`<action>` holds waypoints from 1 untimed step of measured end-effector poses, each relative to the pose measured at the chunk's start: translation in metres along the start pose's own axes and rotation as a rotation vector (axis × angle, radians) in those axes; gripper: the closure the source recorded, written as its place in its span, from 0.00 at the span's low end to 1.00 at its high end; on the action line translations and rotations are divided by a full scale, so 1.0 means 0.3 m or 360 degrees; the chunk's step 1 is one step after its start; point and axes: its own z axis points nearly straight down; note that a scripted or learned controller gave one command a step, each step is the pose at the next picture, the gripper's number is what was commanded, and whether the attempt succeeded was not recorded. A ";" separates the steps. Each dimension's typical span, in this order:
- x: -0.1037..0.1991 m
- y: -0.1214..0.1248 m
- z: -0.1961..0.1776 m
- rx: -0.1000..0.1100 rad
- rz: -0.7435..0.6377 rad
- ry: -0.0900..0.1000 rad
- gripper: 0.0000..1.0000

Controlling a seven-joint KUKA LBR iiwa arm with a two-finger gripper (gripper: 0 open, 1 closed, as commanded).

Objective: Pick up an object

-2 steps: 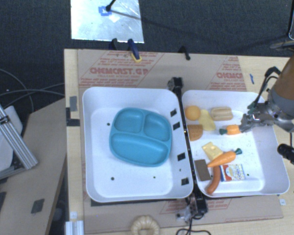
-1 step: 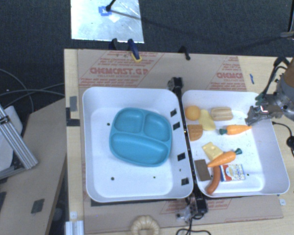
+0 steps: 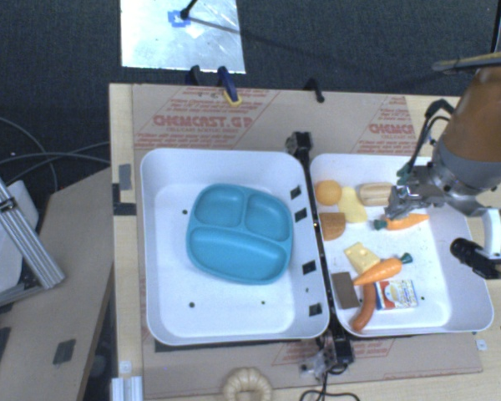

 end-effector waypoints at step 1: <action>0.173 -0.021 0.007 -0.0001 -0.0001 0.0001 1.00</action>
